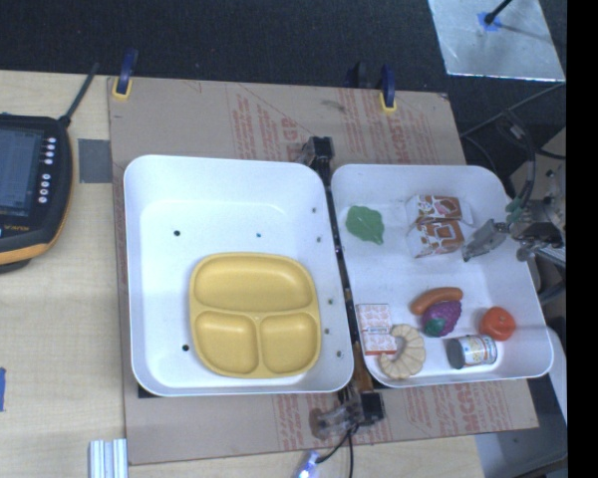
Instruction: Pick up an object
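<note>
- Gripper [488, 239]: at the right edge of the frame, over the upper right part of the right bin [379, 182]; its grey fingers reach in leftward. Jaw opening cannot be told, and nothing is seen between the fingers.
- Nearest candidate: brown-and-white packet [437, 224], just left of the fingertips, apparently apart from them; long axis roughly up-down in the frame.
- Green leaf-like toy [365, 223]: further left, same bin.
- Lower group, below the gripper: toy sausage [437, 298], purple toy [442, 317], orange-red round toy [497, 322], small can [472, 352] lying on its side, ring-shaped pastry toy [404, 352], red-and-white card packet [375, 329].
- Left bin [159, 192]: holds a yellow divided tray [256, 314], well apart from the gripper.
- Judgement: the packet is the closest pick, needing a short move left.
</note>
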Controlling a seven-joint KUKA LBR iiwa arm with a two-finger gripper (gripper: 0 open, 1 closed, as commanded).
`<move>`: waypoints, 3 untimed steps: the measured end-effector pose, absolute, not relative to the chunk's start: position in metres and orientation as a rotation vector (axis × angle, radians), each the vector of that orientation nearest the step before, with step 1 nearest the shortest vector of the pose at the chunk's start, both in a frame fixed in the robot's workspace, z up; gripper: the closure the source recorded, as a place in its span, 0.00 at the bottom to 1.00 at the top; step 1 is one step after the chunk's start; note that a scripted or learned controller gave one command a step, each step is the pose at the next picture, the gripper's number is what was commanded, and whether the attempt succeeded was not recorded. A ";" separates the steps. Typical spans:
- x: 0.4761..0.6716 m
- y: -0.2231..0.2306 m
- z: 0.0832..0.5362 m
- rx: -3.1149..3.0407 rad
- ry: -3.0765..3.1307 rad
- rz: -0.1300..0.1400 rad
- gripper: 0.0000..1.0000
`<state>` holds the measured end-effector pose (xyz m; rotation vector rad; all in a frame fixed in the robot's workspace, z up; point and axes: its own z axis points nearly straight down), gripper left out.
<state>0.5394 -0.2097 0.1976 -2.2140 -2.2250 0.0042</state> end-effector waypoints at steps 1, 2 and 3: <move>0.520 -0.152 0.137 -2.211 -2.227 0.005 0.00; 0.500 -0.157 0.091 -2.212 -2.226 0.005 0.00; 0.500 -0.158 0.101 -2.208 -2.230 0.007 1.00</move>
